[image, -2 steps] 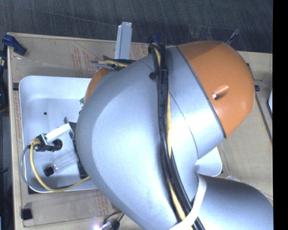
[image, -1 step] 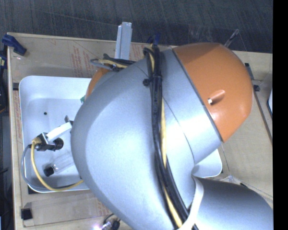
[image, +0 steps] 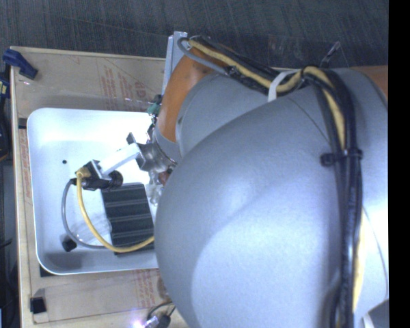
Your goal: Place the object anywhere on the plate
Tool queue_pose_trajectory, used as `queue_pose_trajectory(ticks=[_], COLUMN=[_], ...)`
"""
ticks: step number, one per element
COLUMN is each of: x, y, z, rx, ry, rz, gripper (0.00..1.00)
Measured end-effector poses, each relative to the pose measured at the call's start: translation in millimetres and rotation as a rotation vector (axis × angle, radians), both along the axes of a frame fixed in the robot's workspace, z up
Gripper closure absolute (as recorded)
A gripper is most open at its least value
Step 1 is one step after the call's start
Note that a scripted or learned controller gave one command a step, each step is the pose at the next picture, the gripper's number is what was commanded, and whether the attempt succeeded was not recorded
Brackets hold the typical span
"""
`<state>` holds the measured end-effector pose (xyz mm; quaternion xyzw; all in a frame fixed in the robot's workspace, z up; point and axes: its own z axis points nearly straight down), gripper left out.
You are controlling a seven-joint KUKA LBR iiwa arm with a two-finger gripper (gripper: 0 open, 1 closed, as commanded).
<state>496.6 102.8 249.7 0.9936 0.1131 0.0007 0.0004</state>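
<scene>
Fingers: hidden; whether they are open, closed or gripping anything cannot be told.
Tool end: a white bracket [image: 119,159] juts left from under the arm, ending in a dark fitting with a brass-coloured piece.
Ribbed block [image: 130,214]: black and grooved, just below the bracket, over the bin floor; what it is cannot be made out.
Yellow cable [image: 116,249]: loops from the dark fitting down around the ribbed block; a thin grey cable [image: 65,210] curves beside it to a small black plug near the bin's lower left corner.
Left bin [image: 44,135]: white and shallow; its right part is covered by the arm. A tiny dark speck lies on the floor near its left wall.
Object: cannot tell where it lies.
Plate: cannot be made out; the place where the second bin would be is covered.
Arm [image: 260,203]: a big grey rounded body close to the camera, cut off at the bottom edge.
Orange band [image: 174,94]: partly seen at the arm's upper left.
Cable bundle [image: 342,149]: black and yellow, tied along the arm.
Desk [image: 89,80]: pale board around the bin, with a blue clamp [image: 19,61] at its upper left corner.
</scene>
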Motion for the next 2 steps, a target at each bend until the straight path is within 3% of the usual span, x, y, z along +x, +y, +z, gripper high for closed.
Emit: queue_pose_trajectory(ticks=[1,2], x=[-6,90], y=[46,87], z=[-16,-34], rx=[0.0,-0.001], ry=[0.003,0.001], rz=[0.052,0.042], gripper=[1.0,1.0])
